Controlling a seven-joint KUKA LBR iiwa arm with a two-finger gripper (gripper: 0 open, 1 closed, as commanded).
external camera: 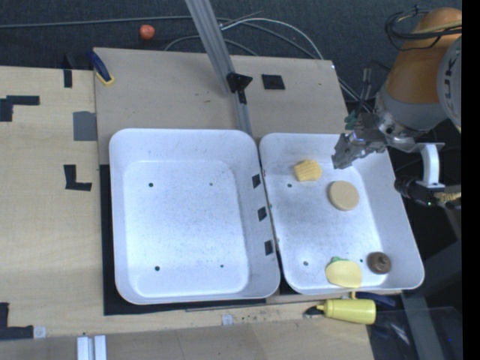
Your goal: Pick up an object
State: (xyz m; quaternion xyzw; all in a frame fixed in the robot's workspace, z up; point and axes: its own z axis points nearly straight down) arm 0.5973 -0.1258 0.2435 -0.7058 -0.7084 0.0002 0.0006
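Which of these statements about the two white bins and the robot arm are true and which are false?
1. The right bin holds four small things. True.
2. The tan disc lies in the left bin. False: it lies in the right bin.
3. The gripper hovers near the far edge of the right bin. True.
4. The yellow chunk touches the tan disc. False: they lie apart.
5. The small brown piece sits near the right bin's near corner. True.
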